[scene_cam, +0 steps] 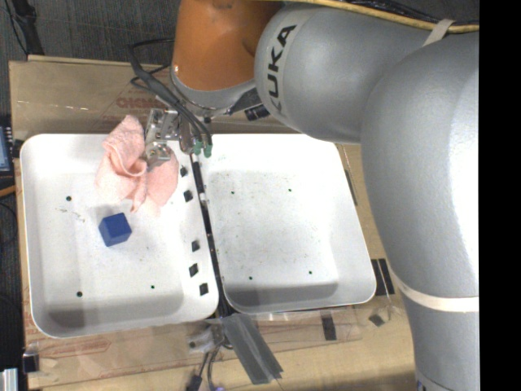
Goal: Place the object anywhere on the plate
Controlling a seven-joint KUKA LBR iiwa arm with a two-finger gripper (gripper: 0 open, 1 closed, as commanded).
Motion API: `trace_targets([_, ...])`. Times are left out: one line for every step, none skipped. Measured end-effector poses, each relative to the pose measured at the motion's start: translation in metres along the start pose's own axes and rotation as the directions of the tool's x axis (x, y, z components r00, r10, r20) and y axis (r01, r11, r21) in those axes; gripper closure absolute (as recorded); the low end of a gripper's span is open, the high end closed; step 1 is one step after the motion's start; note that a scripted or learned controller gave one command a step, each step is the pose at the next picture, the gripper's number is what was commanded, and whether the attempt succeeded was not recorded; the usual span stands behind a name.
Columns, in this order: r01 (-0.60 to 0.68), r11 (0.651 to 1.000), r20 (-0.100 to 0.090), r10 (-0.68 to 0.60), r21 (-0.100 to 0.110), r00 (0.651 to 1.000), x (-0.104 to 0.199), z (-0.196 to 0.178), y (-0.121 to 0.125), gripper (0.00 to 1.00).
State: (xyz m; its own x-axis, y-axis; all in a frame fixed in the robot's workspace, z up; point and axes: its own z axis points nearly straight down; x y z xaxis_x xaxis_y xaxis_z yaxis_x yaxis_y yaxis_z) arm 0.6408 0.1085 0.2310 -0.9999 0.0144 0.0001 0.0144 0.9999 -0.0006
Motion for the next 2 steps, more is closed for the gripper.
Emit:
trace_targets([0.019, 1.000, 0.002, -0.019, 0.000, 1.000, 0.0017, -0.0011, 0.0520, 1.00])
trace_targets([0.019, 1.000, 0.003, -0.019, 0.000, 1.000, 0.0015, -0.0015, 0.0517, 0.00])
